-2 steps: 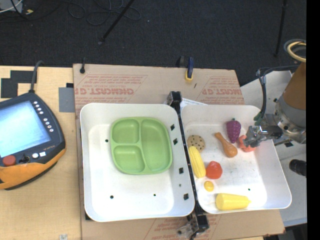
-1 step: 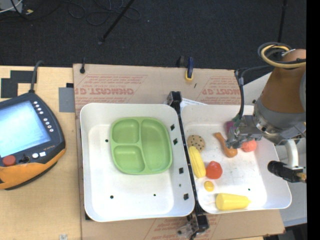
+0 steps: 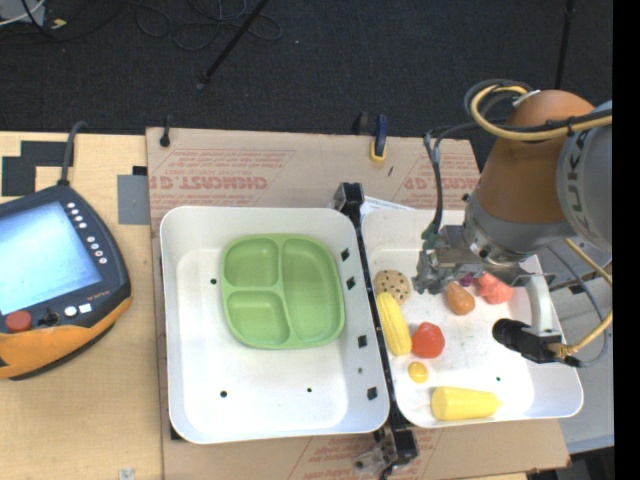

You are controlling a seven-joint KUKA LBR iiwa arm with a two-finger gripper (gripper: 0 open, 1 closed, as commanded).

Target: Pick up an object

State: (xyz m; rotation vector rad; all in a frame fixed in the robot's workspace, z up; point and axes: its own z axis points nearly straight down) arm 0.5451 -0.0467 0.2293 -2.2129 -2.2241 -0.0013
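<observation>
The gripper (image 3: 440, 273) hangs low over the right bin (image 3: 560, 403), at its upper middle, and its dark fingers are bunched against the wrist so that I cannot tell how far apart they stand or whether anything sits between them. The nearest candidate is a small orange-brown piece (image 3: 460, 299), perhaps a toy potato or bread roll, lying just beside the fingertips on their right and a touch toward the near edge; its long axis runs at a slant, roughly from upper left to lower right. A pink piece (image 3: 494, 288) lies just beyond it, farther right. To the fingers' left sits a speckled cookie (image 3: 392, 284), and below that a corn cob (image 3: 394, 326) with its length running nearly straight toward the near rim, a red tomato-like piece (image 3: 428, 340) touching its right side. A small yellow ball (image 3: 417, 372) and a yellow cylinder (image 3: 464, 402) lie well nearer the front. The left bin (image 3: 190, 388) holds a green divided plate (image 3: 281, 292). The cardboard (image 3: 230, 178) behind carries printed lettering upside down, seemingly "CHEMCAST"; "KUKA" is partly visible on the arm (image 3: 590, 183).
</observation>
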